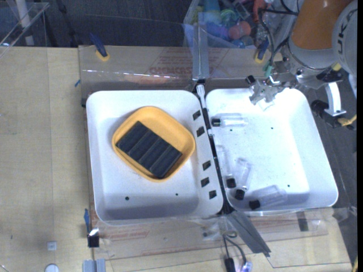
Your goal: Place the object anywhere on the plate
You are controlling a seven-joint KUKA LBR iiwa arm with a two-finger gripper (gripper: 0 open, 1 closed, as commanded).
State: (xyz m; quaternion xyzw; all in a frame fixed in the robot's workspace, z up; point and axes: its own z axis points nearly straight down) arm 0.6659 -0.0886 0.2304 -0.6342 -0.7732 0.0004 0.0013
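My arm (326, 10) shows orange above the wrist, with grey and white casing beside it. My end effector (262, 90) is pale metallic grey. Both bins are white: the left bin (108, 200) and the right bin (317, 169). The plate (125, 130) is yellow-orange, and on it lies a black ribbed object (148, 148) with parallel grooves. Clear vials with black caps (245, 174) lie in the right bin. The surface (39, 152) is pale tan wood.

Even, cool overhead light; white bins (264, 152) glare slightly; soft shadows; overall mild blur.
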